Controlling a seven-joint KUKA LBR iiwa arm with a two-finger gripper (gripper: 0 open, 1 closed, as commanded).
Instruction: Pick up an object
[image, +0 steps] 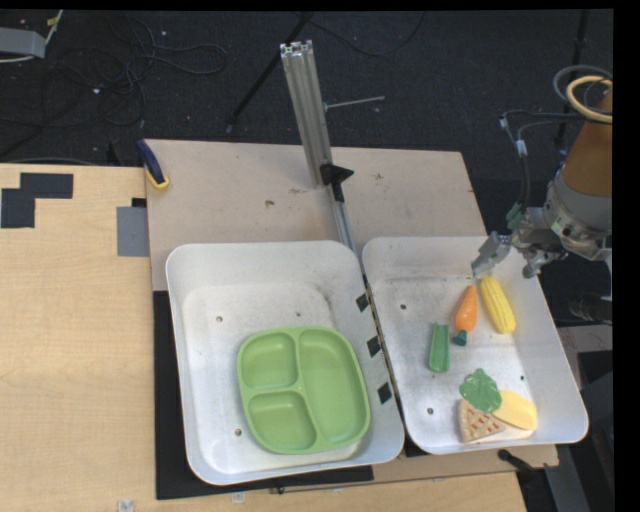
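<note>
- Barely begun: gripper (510, 252) above right bin (570, 395) far rim, nothing between its spread fingers.
- Corn (497, 304), carrot (466, 308) untouched just below; descent, grasp, lift all left.

green tray (300, 388) in left bin (200, 290) | toys in right bin (420, 270) | arm (585, 170) at right

Grey arm (580, 205) w/ orange band, cables, small grey hand (510, 255).

Dark floor (120, 60) — loose cables, perhaps — beyond pale wooden bench (70, 340).
</note>
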